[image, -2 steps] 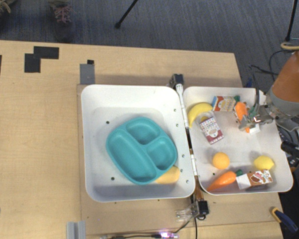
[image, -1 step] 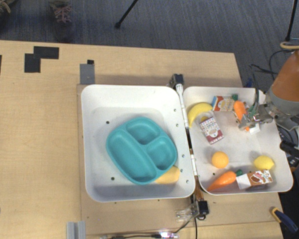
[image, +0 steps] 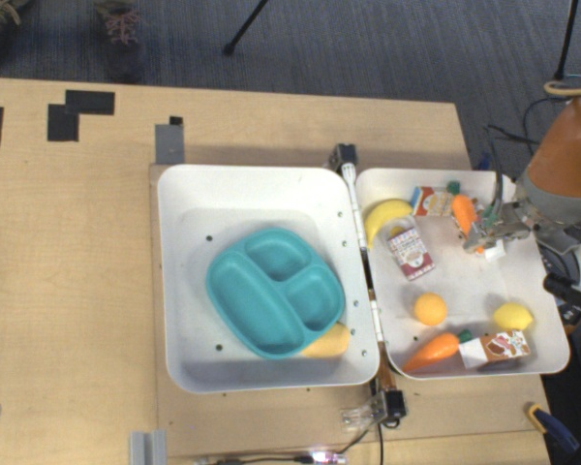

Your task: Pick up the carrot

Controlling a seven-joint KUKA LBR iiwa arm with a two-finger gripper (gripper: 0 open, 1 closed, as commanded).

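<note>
Two carrots lie in the right bin. A small orange one with a green top lies near the bin's far edge. A larger one rests at the near edge beside a carton. My gripper reaches in from the right and sits low, just right of the small carrot and touching or nearly touching its near end. The view does not show anything lifted.
The right bin also holds a yellow fruit, a red-and-white carton, a small carton, an orange ball, a lemon and a carton. The left bin holds a teal divided plate and a yellow item.
</note>
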